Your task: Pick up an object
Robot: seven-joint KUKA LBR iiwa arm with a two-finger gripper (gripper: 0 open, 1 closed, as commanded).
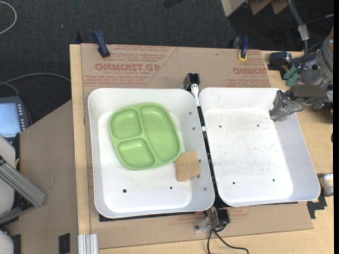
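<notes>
I'm over the right bin (254,189) now, my gripper (279,110) hanging at its far right corner, just above the white floor there. Whether my fingers are apart or together, I can't tell from this angle; they read as one grey lump, and nothing shows between them. Over in the left bin (106,194) sits the green divided plate (144,136), three compartments, lying flat toward the far left of that bin. Touching its near right edge is a tan sponge-like piece (187,165), flat on the bin floor. Both are well apart from me, across the black seam where the bins meet. The bins rest on a cardboard sheet (127,65) covering the table.
</notes>
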